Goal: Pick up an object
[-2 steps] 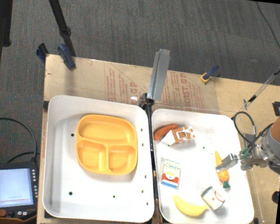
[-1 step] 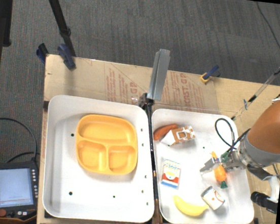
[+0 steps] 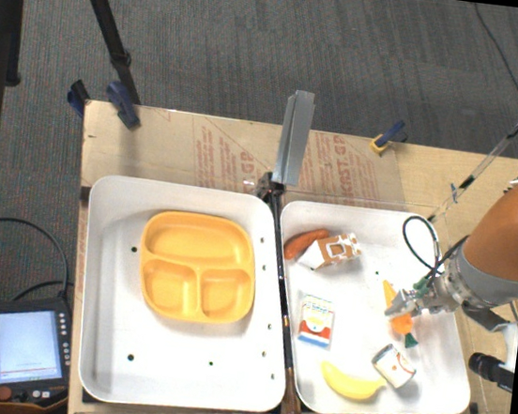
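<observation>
My gripper point(image 3: 408, 308) reaches in from the right and sits low over the right bin point(image 3: 370, 224), at its right side. Directly under it lies a small orange piece with a green tip point(image 3: 403, 326), touching or nearly touching the gripper. Whether it is held cannot be made out. Another small orange bit point(image 3: 388, 290) shows just left of the gripper. Elsewhere in this bin are a yellow banana point(image 3: 350, 383), a white carton point(image 3: 394, 366), a white and red box point(image 3: 316, 319), a brown and white carton point(image 3: 338, 250) and a reddish sausage point(image 3: 303, 242).
The left bin point(image 3: 102, 323) holds a yellow divided plate point(image 3: 199, 267). A grey metal post point(image 3: 294, 144) rises at the back between the bins. A black cable point(image 3: 422, 240) loops over the right bin near the wrist. A pendant screen point(image 3: 21, 347) sits at lower left.
</observation>
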Robot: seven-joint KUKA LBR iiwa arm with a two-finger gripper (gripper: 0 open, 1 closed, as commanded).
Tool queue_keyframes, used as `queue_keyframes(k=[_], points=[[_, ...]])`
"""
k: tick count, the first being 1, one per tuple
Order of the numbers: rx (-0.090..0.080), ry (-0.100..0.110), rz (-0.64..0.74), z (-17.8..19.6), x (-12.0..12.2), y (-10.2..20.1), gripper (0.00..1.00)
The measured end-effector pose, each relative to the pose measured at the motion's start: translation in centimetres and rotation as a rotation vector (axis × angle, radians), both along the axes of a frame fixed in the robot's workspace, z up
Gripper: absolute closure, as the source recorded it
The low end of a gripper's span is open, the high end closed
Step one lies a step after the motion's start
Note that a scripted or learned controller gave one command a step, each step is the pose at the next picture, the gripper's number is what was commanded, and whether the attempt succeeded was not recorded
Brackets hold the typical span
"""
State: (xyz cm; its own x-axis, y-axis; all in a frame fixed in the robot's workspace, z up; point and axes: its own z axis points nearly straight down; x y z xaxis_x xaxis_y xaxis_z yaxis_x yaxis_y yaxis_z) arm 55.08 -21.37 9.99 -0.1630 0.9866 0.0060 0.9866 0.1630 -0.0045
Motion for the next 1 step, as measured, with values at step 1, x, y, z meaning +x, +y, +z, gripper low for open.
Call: queue_keyframes(k=[1], points=[[-0.004, -0.005, 0.085, 9.61, 2.13, 3.56, 1.00]])
